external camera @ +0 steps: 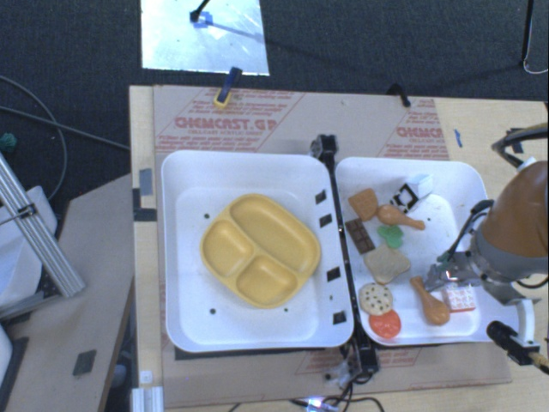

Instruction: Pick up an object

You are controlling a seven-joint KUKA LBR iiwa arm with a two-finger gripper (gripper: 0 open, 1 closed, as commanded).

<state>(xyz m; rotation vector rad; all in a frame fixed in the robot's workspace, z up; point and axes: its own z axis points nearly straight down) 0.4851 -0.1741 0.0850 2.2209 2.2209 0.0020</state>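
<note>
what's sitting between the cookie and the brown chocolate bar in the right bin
The camera view shows a slice of bread between the cookie and the chocolate bar.

Arm and right bin partly out of sight

The arm (519,221) runs off the picture's right edge and covers the right bin's (467,174) far right wall; the gripper's (446,275) fingers are too blurred and small to read.

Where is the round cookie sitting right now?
The cookie lies near the front edge of the right bin, just above the red tomato slice and below the bread slice.
</note>
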